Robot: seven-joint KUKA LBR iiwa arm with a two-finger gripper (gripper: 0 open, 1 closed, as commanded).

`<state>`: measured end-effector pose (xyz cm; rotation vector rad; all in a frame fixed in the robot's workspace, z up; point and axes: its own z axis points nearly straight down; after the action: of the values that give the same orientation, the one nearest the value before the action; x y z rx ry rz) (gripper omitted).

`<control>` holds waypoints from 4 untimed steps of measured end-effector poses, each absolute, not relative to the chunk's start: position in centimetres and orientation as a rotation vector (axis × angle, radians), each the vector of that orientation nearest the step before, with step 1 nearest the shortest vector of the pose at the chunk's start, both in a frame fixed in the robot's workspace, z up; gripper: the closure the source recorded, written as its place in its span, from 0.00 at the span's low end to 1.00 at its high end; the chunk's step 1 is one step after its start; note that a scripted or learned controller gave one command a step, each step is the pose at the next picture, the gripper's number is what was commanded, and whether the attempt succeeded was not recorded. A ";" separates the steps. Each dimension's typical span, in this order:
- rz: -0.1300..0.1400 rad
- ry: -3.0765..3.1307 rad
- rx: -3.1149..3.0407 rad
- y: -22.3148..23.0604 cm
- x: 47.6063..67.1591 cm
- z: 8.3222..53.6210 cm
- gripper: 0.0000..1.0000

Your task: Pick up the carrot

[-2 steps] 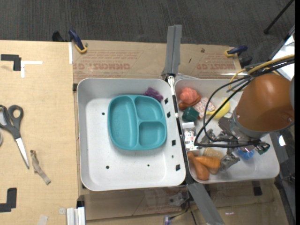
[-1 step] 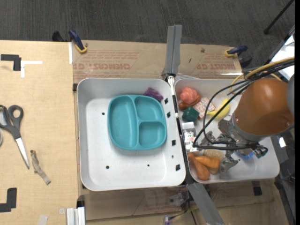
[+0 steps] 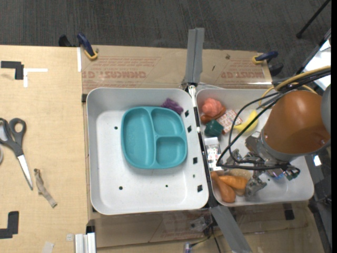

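Nearest the camera, my grey arm with its orange band (image 3: 292,123) hangs over the right-hand white bin (image 3: 303,191). My pincer (image 3: 254,186) sits low just right of the stubby orange carrot (image 3: 230,183), nearly touching; whether it is apart or together I cannot tell. Carrot lies at the bin's front-left corner, long axis roughly left-right, smooth and tapered.

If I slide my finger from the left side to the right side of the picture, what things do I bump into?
Grey-handled metal scissors → teal plastic divided plate in the left white bin → small purple toy piece → orange carrot in the right white bin → yellow banana-shaped toy → the arm's orange band.
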<state>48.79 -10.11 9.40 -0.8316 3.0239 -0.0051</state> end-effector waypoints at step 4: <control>-0.010 2.848 -1.310 -10.6 48.4 9.4 0.00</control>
<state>48.37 -10.58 9.43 -1.3103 2.8482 -0.0103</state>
